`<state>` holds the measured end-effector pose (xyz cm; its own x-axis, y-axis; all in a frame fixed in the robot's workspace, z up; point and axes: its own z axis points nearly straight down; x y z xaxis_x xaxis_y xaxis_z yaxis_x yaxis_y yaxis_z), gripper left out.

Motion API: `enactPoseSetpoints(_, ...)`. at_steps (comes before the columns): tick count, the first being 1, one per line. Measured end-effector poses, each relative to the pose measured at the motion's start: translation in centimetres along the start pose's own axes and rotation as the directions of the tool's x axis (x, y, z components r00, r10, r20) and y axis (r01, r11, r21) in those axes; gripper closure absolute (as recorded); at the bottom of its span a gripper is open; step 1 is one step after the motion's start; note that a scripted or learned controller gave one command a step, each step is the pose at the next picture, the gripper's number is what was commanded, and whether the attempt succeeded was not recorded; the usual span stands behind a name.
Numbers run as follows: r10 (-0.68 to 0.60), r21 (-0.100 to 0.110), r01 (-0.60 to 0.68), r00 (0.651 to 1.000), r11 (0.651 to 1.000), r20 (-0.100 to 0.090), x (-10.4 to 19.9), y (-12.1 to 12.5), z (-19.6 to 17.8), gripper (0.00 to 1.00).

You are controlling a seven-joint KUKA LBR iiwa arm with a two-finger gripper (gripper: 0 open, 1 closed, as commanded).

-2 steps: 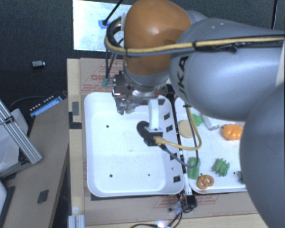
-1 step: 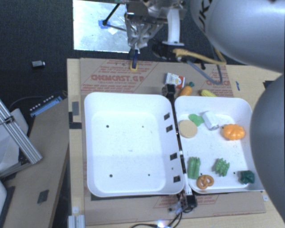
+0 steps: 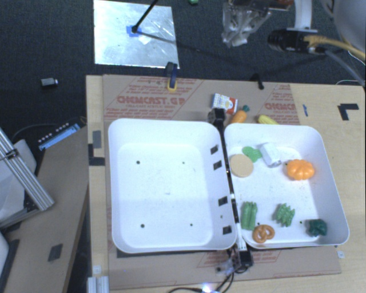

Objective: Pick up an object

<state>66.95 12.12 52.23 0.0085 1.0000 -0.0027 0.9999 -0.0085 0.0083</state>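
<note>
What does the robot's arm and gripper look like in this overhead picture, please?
The gripper at the top edge looks pale grey and blurred. Beside it sits a white arm segment above a black cylindrical part, from which a yellowish cable runs right.

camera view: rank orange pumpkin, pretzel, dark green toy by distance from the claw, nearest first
Judged by position in the camera view, with the claw up at the top, above the bench:
1. orange pumpkin, right bin's upper right part.
2. pretzel, near the right bin's front edge, toward the divider.
3. dark green toy, right bin's front right corner. It is close to the pretzel's distance, but slightly farther.
</note>
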Motion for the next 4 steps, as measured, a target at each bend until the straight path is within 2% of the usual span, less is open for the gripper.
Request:
enactPoseSetpoints(1, -0.008, 0.019, 0.008, 1.0, 1.0, -0.002, -1.2, -10.7, 7.9, 1.0)
enactPoseSetpoints(2, -0.005, 0.003, 0.005, 1.0, 1.0, -0.001, -5.6, -1.7, 6.4, 1.0)
enactPoseSetpoints(3, -0.021, 0.02, 0.021, 1.0, 1.0, -0.005, 5.1, -2.4, 19.6, 1.0)
enactPoseSetpoints(4, -0.018, 0.009, 0.018, 1.0, 1.0, -0.005, 11.9, -0.5, 23.4, 1.0)
